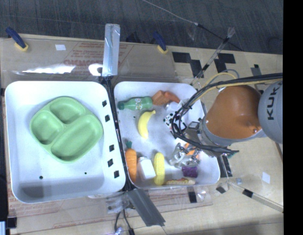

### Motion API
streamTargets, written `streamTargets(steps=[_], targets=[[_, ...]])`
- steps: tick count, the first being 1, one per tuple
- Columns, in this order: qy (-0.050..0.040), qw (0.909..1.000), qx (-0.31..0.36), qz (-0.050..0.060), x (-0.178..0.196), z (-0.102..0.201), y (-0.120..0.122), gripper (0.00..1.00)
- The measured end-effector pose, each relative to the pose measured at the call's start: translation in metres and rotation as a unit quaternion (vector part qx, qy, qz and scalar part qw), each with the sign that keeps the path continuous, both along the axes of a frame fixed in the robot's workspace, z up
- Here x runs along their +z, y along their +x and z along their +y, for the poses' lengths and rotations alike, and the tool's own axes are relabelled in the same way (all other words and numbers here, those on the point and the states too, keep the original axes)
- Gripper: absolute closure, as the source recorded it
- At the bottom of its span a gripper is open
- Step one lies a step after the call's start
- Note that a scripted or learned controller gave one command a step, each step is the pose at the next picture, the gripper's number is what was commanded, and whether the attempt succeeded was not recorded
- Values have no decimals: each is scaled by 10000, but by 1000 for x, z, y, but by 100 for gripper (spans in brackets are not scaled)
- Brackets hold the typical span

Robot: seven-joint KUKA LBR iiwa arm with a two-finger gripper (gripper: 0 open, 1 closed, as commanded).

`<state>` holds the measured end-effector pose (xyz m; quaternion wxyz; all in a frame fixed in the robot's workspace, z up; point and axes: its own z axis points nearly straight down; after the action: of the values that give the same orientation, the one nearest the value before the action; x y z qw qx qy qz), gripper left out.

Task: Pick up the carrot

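You see the carrot (131, 163) lying at the left wall of the right bin (210, 177), long axis running near to far, left of the hand (183, 155), whose grip state you cannot tell here.

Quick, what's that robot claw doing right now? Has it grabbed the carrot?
Gripper: low in the right bin, open or shut cannot be told.
Carrot: lying by the bin's left wall, apart from the gripper, not held.
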<state>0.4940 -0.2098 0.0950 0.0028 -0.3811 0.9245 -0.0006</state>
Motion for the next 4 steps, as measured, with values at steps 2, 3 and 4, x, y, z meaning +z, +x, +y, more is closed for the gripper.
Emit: streamTargets(steps=[2, 3, 4], targets=[[1, 9988, -481, 15, -3, 0, -4, 0], [2, 9824, -1867, -6, -2, -1, 13, 0], [8, 9800, -1987, 46, -4, 1, -8, 0]])
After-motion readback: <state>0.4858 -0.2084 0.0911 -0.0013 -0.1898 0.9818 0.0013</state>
